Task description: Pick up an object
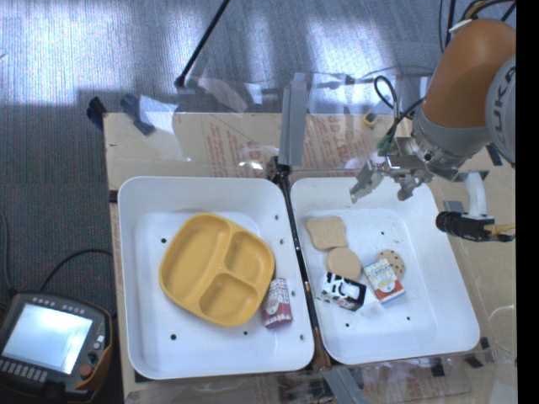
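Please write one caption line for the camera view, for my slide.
Open gripper hovers above the right white bin holding toy foods; a yellow divided plastic plate lies in the left bin.

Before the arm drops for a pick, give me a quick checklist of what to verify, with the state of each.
1. Pincer open: ok, fingers spread.
2. Pincer holding nothing: ok.
3. Pincer over the right bin: ok, near its far edge.
4. Pincer directly above a target: not ok; the toast slice lies nearer the camera.
5. Targets separated: not ok; round biscuit, small carton and black-and-white packet are crowded.
6. Height above the bin: cannot tell.
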You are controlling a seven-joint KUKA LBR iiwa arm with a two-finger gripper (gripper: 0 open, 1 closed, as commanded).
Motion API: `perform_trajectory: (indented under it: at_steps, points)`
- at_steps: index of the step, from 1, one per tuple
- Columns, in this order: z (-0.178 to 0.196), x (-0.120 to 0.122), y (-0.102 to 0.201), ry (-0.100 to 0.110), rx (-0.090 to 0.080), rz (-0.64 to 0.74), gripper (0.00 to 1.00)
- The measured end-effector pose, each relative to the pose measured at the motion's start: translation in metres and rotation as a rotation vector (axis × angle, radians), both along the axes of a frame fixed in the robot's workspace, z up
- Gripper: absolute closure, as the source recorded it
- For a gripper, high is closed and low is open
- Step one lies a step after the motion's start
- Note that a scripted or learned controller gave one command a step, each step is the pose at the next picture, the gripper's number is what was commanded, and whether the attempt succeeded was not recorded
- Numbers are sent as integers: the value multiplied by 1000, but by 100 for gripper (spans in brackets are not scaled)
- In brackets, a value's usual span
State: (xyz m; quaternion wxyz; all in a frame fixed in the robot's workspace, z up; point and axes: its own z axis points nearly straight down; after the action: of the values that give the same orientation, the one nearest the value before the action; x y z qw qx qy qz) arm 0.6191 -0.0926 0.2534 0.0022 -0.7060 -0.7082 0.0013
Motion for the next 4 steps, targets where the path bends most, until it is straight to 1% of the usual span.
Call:
perform_trajectory:
  at_steps: [1, 2, 3, 4]
  points:
    - [-73, -21, -112, 7, 1, 107, 0]
    - [-168, -19, -84, 0, 1, 108, 0]
    - [-168, -83, -62, 1, 2, 107, 0]
    - [-159, -83, -64, 2, 3, 100, 100]
